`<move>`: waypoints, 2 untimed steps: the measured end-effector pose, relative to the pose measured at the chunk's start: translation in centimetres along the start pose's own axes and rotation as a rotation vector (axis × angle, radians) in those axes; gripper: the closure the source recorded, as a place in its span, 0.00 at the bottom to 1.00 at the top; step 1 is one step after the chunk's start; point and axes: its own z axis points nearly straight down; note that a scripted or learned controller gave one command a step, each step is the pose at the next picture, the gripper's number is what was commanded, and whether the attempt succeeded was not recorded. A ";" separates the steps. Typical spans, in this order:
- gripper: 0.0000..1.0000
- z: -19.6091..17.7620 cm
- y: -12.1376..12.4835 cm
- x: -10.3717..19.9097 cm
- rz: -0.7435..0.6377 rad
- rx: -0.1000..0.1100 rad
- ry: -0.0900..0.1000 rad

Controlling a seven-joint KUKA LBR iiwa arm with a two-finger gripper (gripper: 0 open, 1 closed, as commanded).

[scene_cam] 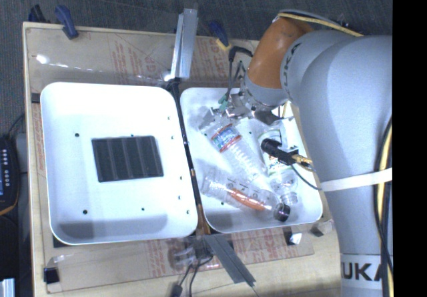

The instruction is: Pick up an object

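Observation:
The right bin [200, 203] holds several clear plastic items. A clear bottle with a red and blue label [230, 142] lies near the bin's middle. A clear tube with an orange piece inside [239, 195] lies toward the front. A small clear bottle with a black cap [283, 203] rests at the front right corner. My gripper [225, 109] is low over the bin's back part, just above the labelled bottle's upper end. The wrist and orange band [275, 49] hide the bin's back right corner.
The left bin [67, 115] has a dark ribbed rectangular panel [127, 158] at its middle. A metal bar [183, 45] stands at the back between the two bins. Blue clamps [65, 21] grip the bench's far edge.

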 end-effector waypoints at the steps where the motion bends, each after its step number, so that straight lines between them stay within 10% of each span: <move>1: 0.00 -0.1 -3.9 1.4 0.031 0.000 -0.001; 2: 1.00 -1.2 -3.8 1.4 0.028 -0.001 -0.002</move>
